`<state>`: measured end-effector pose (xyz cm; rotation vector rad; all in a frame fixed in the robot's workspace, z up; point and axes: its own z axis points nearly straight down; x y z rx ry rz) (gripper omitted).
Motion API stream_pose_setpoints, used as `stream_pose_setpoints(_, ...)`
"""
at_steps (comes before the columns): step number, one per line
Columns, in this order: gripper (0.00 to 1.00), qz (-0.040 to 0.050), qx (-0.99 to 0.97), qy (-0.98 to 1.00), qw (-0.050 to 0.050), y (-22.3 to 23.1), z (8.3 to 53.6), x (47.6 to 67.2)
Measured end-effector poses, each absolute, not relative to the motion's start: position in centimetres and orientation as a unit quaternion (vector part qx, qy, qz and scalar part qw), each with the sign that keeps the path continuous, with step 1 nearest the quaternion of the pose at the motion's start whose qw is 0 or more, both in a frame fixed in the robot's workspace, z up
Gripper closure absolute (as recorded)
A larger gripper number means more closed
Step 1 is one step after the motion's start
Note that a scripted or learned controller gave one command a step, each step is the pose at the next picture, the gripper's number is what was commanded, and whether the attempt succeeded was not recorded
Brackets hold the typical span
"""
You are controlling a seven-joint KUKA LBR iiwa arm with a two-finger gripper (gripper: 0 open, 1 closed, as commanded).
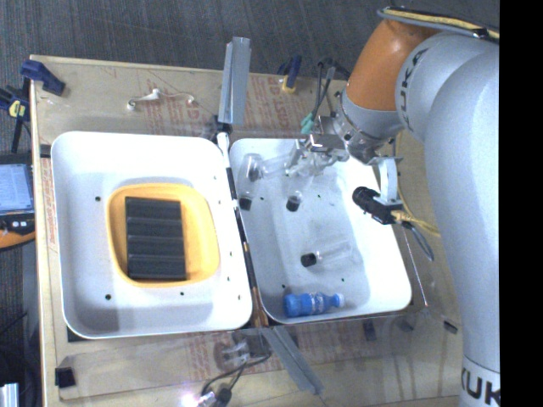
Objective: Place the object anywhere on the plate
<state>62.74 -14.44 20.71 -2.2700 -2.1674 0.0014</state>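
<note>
Left bin (76,227): yellow plate (161,230) bearing black ridged block (155,237). Right bin (386,291): blue bottle (312,303), clear bottle (327,253). Gripper (316,153) at far end; grasp state unreadable.

Pincer (299,161) over right bin (386,291); yellow plate (199,240) in left bin (76,227).

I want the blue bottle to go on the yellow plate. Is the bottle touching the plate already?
Apart. The camera view shows the blue bottle lying in the right bin, while the yellow plate sits in the left bin, with both bins' rims between them.
</note>
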Motion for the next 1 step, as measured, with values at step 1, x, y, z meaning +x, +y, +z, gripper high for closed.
stream_pose_setpoints(1,0.0,0.0004,-0.723,-0.691,0.001,-14.44,20.72,62.75)
